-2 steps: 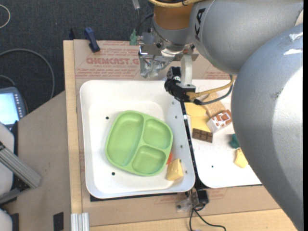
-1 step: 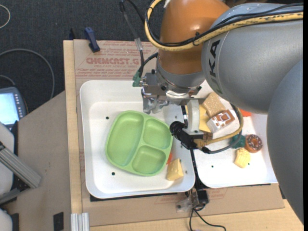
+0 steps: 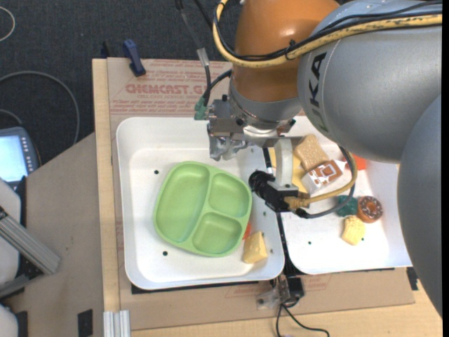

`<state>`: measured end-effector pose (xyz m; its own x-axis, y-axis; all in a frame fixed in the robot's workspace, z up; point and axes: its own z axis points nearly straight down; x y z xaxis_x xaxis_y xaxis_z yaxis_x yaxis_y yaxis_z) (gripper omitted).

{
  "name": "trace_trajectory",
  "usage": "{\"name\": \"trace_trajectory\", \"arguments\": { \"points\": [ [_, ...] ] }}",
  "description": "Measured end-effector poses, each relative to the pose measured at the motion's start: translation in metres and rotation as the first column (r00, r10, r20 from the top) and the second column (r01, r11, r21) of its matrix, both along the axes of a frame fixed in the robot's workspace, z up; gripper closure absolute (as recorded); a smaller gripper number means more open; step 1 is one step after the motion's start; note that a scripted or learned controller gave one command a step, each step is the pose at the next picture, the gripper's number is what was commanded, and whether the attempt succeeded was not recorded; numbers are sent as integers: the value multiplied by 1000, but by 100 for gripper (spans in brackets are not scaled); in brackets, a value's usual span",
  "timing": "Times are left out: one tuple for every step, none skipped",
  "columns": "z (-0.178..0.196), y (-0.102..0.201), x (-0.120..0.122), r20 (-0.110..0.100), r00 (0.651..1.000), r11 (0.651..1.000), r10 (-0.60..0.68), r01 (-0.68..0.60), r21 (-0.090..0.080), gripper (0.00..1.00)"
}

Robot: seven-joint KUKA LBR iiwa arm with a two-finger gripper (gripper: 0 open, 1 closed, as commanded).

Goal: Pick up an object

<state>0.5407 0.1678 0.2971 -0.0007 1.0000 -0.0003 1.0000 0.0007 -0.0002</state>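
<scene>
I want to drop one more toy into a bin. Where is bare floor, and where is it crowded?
Left bin: bare strip between its left wall and the green divided plate, plus the near-left corner. Right bin: bare near edge below the cheese wedge and donut. Crowded: the divider, around the gripper, the other cheese wedge and the cracker.

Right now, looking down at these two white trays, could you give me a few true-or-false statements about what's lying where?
1. The green divided plate lies in the left bin. True.
2. The plate has food in its compartments. False: its compartments show only bare green.
3. A yellow wedge lies by the plate's lower right edge. True.
4. The doughnut lies in the left bin. False: it is in the right bin.
5. The gripper is above the left bin's far side. True.
</scene>
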Motion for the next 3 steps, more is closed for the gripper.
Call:
{"name": "trace_trajectory", "arguments": {
  "points": [
    [-43, 34, -40, -8, 1000, 1000, 4, -4, 0, 100],
    [185, 23, -22, 20, 1000, 1000, 0, -1, 8, 100],
    [237, 40, -63, 7, 1000, 1000, 4, -4, 5, 100]
  ]
}}
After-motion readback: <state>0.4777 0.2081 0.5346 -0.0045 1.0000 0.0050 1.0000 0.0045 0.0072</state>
